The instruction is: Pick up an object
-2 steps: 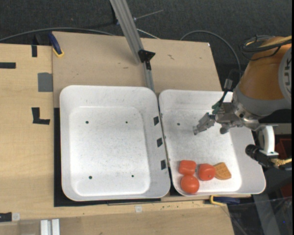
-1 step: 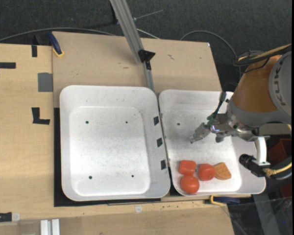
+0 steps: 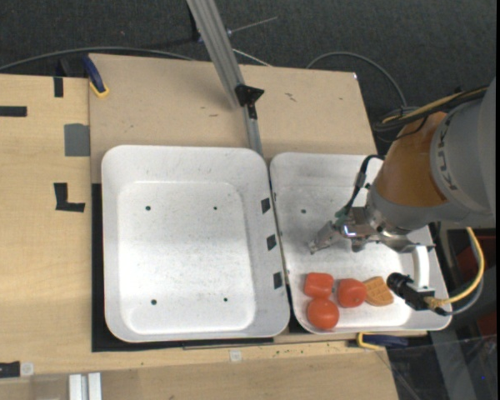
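The right bin (image 3: 317, 173) holds three red objects along its near edge: one (image 3: 319, 284) at the left, one (image 3: 351, 292) beside it and a rounder one (image 3: 322, 313) nearest the rim. A tan, orange-edged piece (image 3: 379, 292) lies just right of them. My gripper (image 3: 327, 240) hangs over the middle of this bin, a little beyond the red objects, and points left and down. Nothing shows in its grasp. The orange wrist band (image 3: 408, 169) rises behind it at the bin's right side.
The left bin (image 3: 183, 161) lies beside the right one, with black clips (image 3: 271, 242) along the shared rim. A slanted metal pole (image 3: 221, 44) comes down from the top to the bins' far junction. Cables and a black fitting (image 3: 404, 290) crowd the right bin's near right corner.
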